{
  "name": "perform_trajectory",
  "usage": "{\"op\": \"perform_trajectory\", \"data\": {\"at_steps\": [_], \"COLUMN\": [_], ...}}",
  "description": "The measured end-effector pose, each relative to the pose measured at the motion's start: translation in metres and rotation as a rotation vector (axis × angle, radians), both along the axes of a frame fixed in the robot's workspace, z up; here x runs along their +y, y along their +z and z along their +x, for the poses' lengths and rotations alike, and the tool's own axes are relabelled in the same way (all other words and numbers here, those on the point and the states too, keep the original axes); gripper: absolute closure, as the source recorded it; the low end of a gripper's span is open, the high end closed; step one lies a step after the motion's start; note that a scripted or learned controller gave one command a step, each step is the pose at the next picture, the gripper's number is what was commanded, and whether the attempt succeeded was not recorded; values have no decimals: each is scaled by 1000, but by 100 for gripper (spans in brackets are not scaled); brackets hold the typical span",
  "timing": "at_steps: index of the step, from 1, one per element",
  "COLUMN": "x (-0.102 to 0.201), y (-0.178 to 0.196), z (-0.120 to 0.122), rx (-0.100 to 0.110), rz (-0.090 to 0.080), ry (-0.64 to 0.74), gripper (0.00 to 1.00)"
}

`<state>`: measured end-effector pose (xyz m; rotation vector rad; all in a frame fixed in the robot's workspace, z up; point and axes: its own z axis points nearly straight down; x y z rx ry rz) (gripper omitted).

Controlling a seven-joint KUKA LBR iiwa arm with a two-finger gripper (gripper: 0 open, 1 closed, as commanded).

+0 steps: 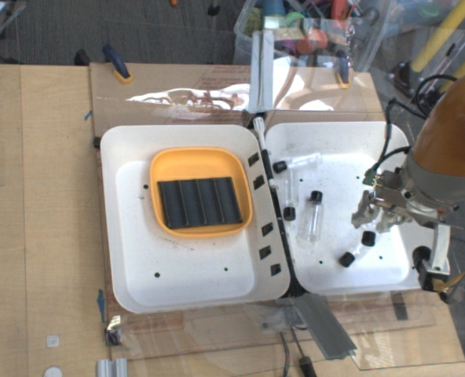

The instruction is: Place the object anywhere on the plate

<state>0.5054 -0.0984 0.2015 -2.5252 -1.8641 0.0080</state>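
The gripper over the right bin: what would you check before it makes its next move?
1. Gripper over the right bin: ok.
2. Something between its fingers: cannot tell.
3. Clear vials lying within the right bin: ok.
4. Orange plate in the left bin: ok.
5. Room on the plate: not ok, a dark ribbed block covers most of it.
6. Object already on the plate: not ok, vials are in the right bin.

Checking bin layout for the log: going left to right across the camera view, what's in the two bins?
Left bin → orange plate with a dark ridged block on it → divider with black clips → right bin → clear vials with black caps → gripper low over the bin floor.
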Motion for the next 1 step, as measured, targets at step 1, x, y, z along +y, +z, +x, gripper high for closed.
{"op": "perform_trajectory", "data": {"at_steps": [1], "x": [13], "y": [24], "z": [47], "rx": [-4], "rz": [0], "ry": [248], "gripper": [100]}}
